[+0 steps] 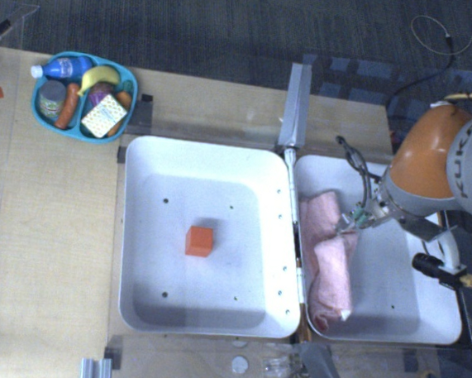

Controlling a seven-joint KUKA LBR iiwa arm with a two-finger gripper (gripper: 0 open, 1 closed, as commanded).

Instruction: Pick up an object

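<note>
An orange cube (199,241) rests near the middle of the left white bin (150,176). A rolled pink cloth (328,264) lies along the left side of the right bin (397,324). The arm comes in from the right, its orange band above the wrist. My gripper (356,217) is low in the right bin, right at the cloth's upper right edge. Its tips are small and partly hidden against the cloth.
A blue tray (38,107) with a bottle, a banana and other small items sits on the bench at the far left back. A metal divider post (294,107) stands between the bins at the back. Cables trail near the arm on the right.
</note>
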